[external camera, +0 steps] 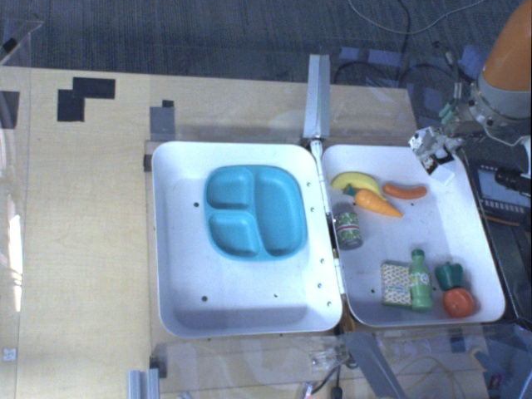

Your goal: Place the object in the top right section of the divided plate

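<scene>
- Camera view is giving us a slanted look down on a pale wooden surface (pixel 83 248) carrying two shallow white bins side by side.
- We are seeing the blue divided plate (pixel 254 211) lying in the left bin (pixel 179 298), toward its upper middle, with nothing resting in any of its sections.
- We are finding the loose objects sitting in the right bin (pixel 478 248): a banana (pixel 355 180), a carrot (pixel 376 204) touching it from below, and a sausage (pixel 405 192) just beside them.
- We are noting a small can (pixel 347 229) lying near the divider, and a green bottle (pixel 420 279) lying over a patterned packet (pixel 396 283).
- We are spotting a green pepper (pixel 450 274) just above a tomato (pixel 459 302) in the lower right corner.
- We are watching the jaws (pixel 430 148) hovering over the right bin's upper right corner, apart from every object; we cannot tell whether they are open or closed.
</scene>
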{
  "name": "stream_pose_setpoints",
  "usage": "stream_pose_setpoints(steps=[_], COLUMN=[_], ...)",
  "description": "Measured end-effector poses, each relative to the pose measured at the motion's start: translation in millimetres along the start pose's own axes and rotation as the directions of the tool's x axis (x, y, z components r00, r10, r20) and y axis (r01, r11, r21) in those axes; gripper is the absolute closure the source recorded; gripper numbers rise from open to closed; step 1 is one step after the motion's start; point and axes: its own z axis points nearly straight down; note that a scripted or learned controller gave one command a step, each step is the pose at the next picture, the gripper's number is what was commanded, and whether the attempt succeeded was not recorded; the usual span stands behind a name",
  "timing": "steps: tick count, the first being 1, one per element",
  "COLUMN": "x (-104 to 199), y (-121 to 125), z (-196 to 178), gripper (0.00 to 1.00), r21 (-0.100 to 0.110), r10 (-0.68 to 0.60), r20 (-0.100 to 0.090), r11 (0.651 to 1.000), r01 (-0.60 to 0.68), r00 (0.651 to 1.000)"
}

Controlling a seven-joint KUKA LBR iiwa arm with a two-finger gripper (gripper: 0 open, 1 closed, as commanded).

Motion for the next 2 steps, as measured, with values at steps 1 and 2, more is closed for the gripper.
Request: stream_pose_setpoints(steps=[1,2], x=[93,192], y=[14,31], z=[36,1], gripper=[1.0,1.0], r21=[0.002,0.001], r10=[0.131,0.181], r20=[-0.004,-0.004], r11=[0.991,0.983], r01=[-0.131,-0.181], r00=[0.991,0.983])
